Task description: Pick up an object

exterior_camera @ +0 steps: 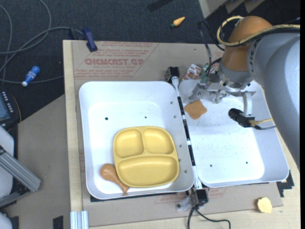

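Your end effector (213,90) sits low over the far corner of the right bin (238,166); you cannot tell its state from here. A small tan object (196,110) lies just beside it on the bin floor, apparently not lifted. The left bin (95,104) holds a yellow divided tray (145,155). The pick looks unfinished.

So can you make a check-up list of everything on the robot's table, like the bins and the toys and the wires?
Surface: cardboard-topped bench bearing a left white bin and a right white bin.
Job's things: yellow three-part plastic plate and orange spoon-shaped toy in the left bin; flat tan cookie-like piece in the right bin.
Clutter: small yellow lump on the bench's near right corner.
Hand: hand over the right bin's far end, above the tan piece.
Cables: grey cable on the floor.
Surroundings: blue bottle, orange bit on dark carpet.
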